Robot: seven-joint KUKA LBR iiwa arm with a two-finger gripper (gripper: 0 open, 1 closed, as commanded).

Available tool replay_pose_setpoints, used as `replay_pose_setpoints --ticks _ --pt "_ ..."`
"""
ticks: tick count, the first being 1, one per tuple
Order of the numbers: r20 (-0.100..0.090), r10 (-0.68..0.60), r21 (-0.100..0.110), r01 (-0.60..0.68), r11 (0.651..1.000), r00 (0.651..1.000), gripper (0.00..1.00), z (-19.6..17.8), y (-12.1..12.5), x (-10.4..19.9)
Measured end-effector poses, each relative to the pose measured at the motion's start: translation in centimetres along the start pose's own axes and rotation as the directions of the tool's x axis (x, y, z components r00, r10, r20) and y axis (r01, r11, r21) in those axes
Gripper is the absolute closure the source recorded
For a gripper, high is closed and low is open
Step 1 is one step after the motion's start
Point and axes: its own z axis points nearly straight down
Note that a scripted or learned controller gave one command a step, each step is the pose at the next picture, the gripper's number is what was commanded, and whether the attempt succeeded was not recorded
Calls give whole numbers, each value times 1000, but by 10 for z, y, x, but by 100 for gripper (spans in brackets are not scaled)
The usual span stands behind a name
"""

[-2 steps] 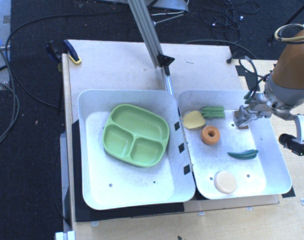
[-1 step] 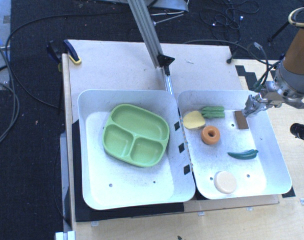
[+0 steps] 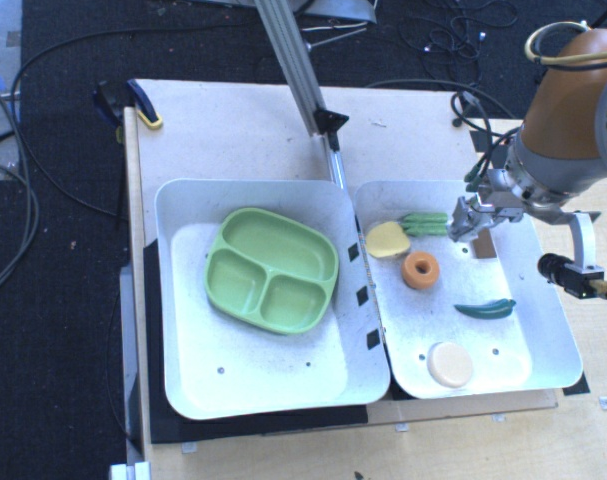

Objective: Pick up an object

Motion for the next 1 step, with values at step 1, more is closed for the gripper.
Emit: replay_pose_setpoints --ticks 1 --pt "0 -1 -2 1 1000 1000 100 -7 4 55"
